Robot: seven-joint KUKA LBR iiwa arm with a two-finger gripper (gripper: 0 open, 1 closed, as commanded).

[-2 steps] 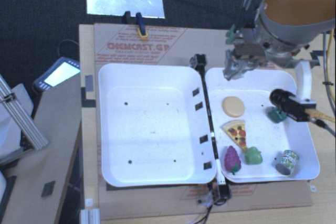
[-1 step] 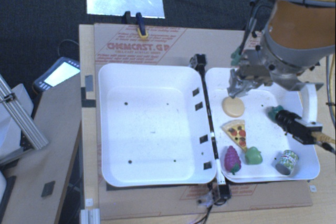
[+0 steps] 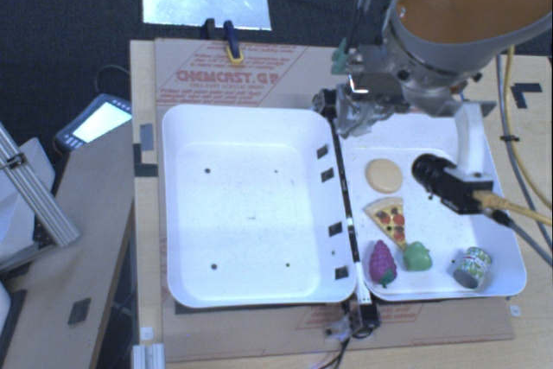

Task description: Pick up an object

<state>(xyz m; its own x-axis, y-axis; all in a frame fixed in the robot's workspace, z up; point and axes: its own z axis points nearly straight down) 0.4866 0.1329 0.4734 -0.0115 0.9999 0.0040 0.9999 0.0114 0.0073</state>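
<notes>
Overhead, end effector (image 3: 356,118) – above pizza slice (image 3: 388,219)

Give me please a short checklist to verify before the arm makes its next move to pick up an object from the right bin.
1. Objects to pick lie in the right bin: ok. A round cookie, pizza slice, purple grapes, green pepper and small can are there.
2. Objects lie apart enough for a clean grasp: not ok for the grapes and pepper, which are close together; ok for the cookie and can.
3. Hand is above a target: not ok. It sits over the bin's far left corner, away from the objects.
4. Hand carries nothing: cannot tell.
5. Hand is ready to close on an object: cannot tell.
</notes>
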